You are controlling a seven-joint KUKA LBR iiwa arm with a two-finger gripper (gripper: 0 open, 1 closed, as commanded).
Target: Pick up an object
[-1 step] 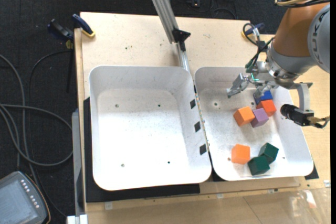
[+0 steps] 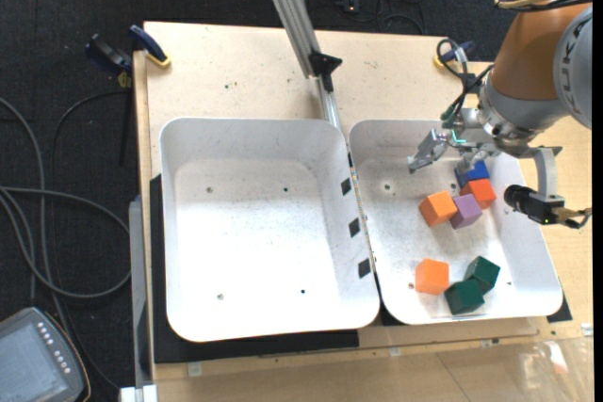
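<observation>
Hovering tool – cubes just below-right

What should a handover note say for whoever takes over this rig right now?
Gripper: over the upper part of the right bin, nothing seen held; whether it is open or shut can't be told.
Objects, all in the right bin: blue block and orange-red block next to the wrist, orange block touching the purple block, another orange block lower down, two dark green blocks near the bottom edge.
Left bin: no blocks seen.
Done: no pick visible.
Left: grasp one block and lift it.
</observation>
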